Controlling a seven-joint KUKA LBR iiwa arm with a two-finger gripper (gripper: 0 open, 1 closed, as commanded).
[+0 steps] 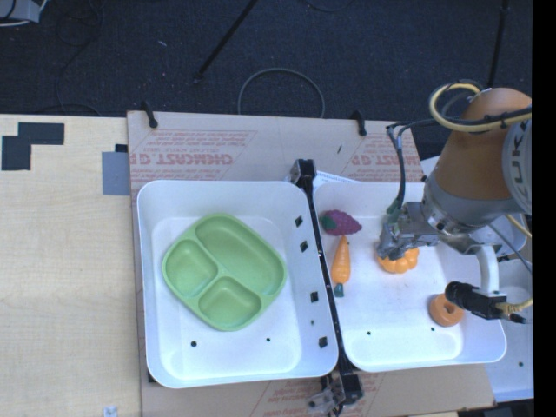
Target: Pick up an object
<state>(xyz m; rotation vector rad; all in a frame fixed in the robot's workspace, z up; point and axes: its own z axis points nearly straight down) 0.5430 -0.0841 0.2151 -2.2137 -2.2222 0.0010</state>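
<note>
The right bin [408, 346] holds a purple toy [341, 223], an orange carrot [340, 261], an orange-yellow toy [399, 263] and an orange ring-shaped toy [445, 312]. My gripper [396, 243] is down in this bin, directly over the orange-yellow toy, and covers that toy's upper part. The carrot and purple toy lie to its left, apart from it. The ring-shaped toy lies nearer the front right corner.
A green divided plate [224, 270] lies in the left bin [174, 354]. The black divider [320, 268] between the bins runs just left of the carrot. The arm's body [478, 168] and cables hang over the right bin's far right side.
</note>
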